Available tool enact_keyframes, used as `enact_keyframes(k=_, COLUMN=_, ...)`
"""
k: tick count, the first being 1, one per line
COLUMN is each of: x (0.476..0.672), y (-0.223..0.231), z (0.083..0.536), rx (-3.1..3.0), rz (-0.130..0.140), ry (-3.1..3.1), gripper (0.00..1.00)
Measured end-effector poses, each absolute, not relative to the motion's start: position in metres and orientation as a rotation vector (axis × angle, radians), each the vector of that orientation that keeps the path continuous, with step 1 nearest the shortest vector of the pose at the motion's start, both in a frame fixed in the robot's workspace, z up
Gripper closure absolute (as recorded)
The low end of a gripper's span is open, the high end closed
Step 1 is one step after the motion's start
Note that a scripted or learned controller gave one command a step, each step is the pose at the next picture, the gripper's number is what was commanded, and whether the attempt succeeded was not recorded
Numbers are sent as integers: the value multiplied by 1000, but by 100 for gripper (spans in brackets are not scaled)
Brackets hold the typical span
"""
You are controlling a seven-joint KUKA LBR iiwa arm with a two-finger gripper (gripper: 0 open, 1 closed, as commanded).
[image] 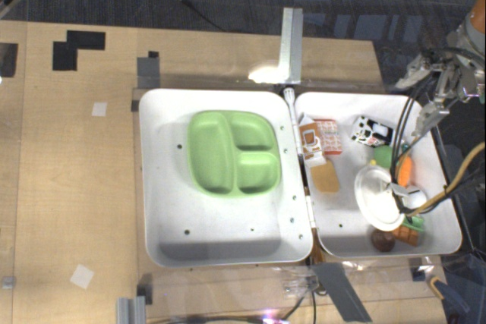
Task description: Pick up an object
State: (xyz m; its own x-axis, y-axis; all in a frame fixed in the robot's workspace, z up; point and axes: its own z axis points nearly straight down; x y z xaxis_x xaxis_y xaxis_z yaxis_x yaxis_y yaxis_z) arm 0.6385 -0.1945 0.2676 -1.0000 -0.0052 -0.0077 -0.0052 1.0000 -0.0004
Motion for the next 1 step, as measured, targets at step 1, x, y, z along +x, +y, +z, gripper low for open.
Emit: enact_keyframes(k=1, x=584, y=-206, z=115, rx=-194, rz=-6, ry=3121, gripper=0)
